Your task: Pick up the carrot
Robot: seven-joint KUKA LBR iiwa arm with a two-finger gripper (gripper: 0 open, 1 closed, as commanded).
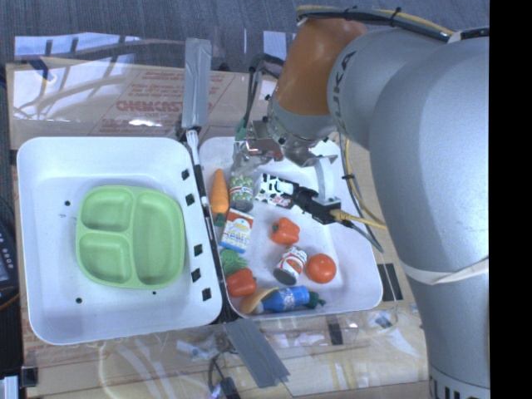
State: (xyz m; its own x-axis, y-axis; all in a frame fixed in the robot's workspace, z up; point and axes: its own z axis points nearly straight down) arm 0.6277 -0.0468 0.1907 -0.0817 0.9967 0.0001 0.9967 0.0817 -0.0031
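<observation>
The gripper [249, 158] hung low over the back of the right bin [359, 266], its metal tip close above a small speckled jar [242, 191]; whether it was released or clenched could not be told from this angle. Just left of that jar lay the carrot [219, 194], a smooth tapered orange shape, lengthwise along the bin's left wall and apart from the gripper. Below the carrot sat a small printed carton [236, 230], red and white, and under it a bit of leafy green [232, 260] beside a glossy red tomato-like piece [242, 283]. A blue plastic bottle [287, 299] lay on its side along the front wall. Toward the middle were an orange-red pepper shape [284, 231], a small tin with a red and white label [291, 265] lying tilted, and a round orange fruit [321, 268] just beside it. A black and white patterned card [278, 188] lay near the back. The arm [416, 140] came in from the right, bulky, grey and matt, with a shiny orange band [320, 61] above the wrist, bending down steeply into the bin. The left bin [50, 306] held a pale green divided tray [130, 236] with three rounded compartments. Both bins rested on a cardboard-covered bench [125, 106].
</observation>
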